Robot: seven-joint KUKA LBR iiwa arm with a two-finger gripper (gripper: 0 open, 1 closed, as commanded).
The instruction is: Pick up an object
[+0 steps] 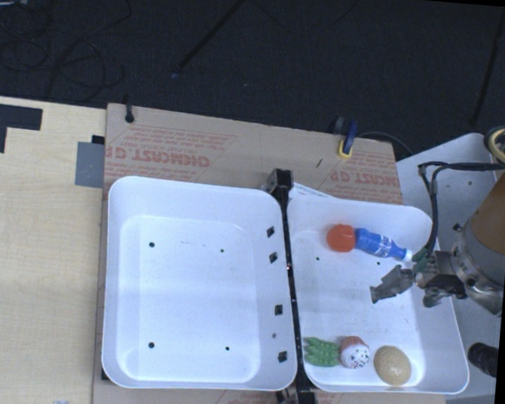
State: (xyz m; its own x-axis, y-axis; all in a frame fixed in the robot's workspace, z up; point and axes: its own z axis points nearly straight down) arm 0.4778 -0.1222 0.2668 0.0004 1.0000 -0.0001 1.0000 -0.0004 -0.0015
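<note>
**Gripper low over the right bin, nothing between its fingers**

Camera view: two shallow white bins sit side by side on a cardboard-covered bench. The left bin (134, 230) has only its dotted floor on show. The right bin (430, 383) carries all the objects.

Near its far wall lies a blue bottle (380, 244) on its side, with an orange ball (340, 238) touching its left end. Along the near wall, in a row from left to right, are a green toy (318, 351), a small white ball with red and dark spots (354, 352) just beside it, and a tan egg-shaped object (392, 365) near the corner.

The arm comes in from the right, its orange band visible at the frame's edge. The gripper (402, 284) hangs over the right side of the right bin, just below the bottle's right end and well apart from the three things along the near wall. Its dark fingers point toward the left (one tip reaches out over bare bin floor), and they appear spread somewhat, with only white bin showing between them; they grasp no object.
</note>
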